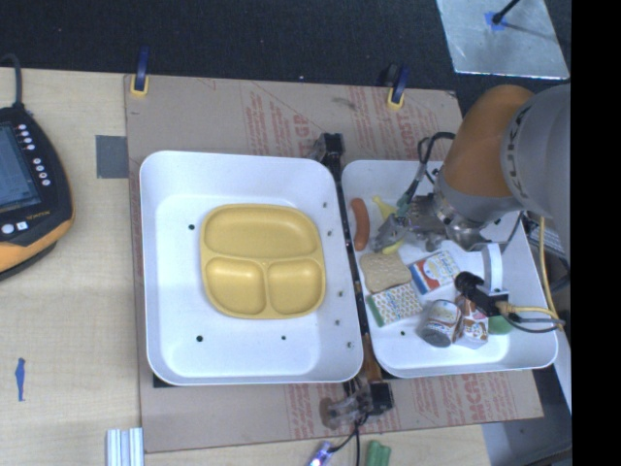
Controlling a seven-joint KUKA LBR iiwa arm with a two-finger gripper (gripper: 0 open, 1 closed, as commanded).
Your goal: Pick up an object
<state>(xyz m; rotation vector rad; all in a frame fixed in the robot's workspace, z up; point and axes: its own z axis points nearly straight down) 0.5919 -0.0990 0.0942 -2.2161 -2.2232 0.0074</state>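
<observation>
In the right bin (524,357), the pincer (393,233) hangs low over the toast (381,271) to grab something; I cannot tell its grip.

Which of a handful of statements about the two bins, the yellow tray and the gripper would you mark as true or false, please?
1. The yellow divided tray lies in the left bin. True.
2. The gripper hangs over the left bin. False: it is over the right bin, near that bin's left side.
3. The metal can lies in the right bin. True.
4. The yellow tray has five compartments. False: it has three, one long and two smaller.
5. The orange sausage-shaped item lies beside the right bin's left wall. True.
</observation>
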